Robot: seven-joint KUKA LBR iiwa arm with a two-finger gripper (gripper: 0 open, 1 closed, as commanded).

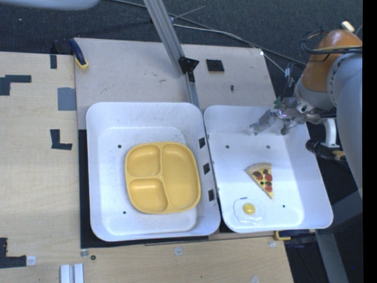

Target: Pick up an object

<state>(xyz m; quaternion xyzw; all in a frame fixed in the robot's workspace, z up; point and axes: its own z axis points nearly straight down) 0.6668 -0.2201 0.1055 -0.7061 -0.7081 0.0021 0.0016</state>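
Camera view has us over the table with its two shallow white bins: the left bin (100,158) carries a yellow three-compartment plastic plate (162,177). In the right bin (306,211) we spot a toy pizza slice with red toppings (261,178) and, just below it, a toy fried egg (248,210). Up at the bin's far edge, the gripper (272,122) hovers, jaws spread and pinching nothing, well apart from both toys.

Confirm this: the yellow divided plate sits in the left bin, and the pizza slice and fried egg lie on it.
Not right. The pizza slice and fried egg lie in the right bin, not on the plate. The camera view shows it. The yellow divided plate does sit in the left bin.
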